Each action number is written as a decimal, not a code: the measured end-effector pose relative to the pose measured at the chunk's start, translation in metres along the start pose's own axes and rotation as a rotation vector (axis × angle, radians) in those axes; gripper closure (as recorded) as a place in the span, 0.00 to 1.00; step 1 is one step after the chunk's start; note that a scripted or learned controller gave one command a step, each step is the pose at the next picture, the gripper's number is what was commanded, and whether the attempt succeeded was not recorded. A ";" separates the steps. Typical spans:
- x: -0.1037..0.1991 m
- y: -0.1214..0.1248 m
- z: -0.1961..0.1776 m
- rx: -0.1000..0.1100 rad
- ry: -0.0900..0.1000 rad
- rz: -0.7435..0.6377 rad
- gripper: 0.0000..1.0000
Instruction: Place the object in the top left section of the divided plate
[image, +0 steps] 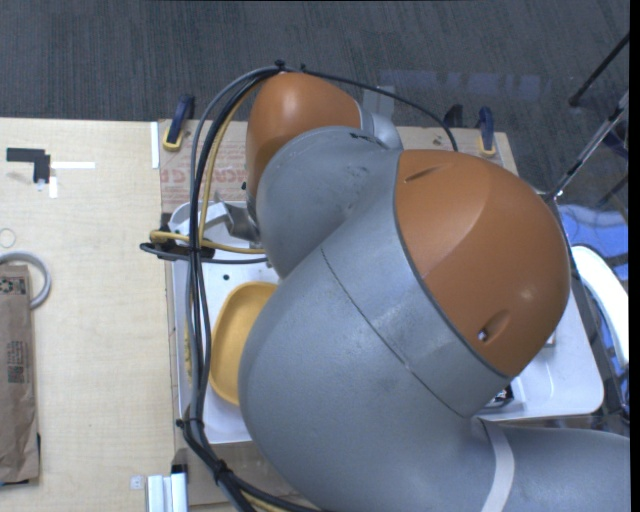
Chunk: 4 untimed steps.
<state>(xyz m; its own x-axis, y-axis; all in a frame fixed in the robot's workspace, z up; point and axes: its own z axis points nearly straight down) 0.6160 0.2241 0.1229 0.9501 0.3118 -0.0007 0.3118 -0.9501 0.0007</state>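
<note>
my arm (400, 330) hides the claw, so i cannot tell its state. the yellow plate (235, 340) looks stiff, light, slick; i'd grab its rim.

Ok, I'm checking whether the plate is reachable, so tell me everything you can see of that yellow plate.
The yellow plate shows as a curved slice: a rounded outer rim and a shallow, smooth basin in matte mustard yellow, plastic by the look. It lies flat in the white bin, toward its left side. The grey arm covers the rest of it from above, so the dividers and sections cannot be seen, nor anything lying on it. Black cables run down just left of its rim.
</note>
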 end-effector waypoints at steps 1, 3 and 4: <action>0.000 0.000 0.000 0.000 0.000 0.000 0.00; -0.081 -0.021 0.015 -0.002 -0.005 0.042 0.00; -0.081 -0.021 0.015 -0.002 -0.004 0.041 0.00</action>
<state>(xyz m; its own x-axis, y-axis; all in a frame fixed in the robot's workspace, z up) 0.5323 0.2186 0.1081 0.9622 0.2723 -0.0051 0.2723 -0.9622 0.0028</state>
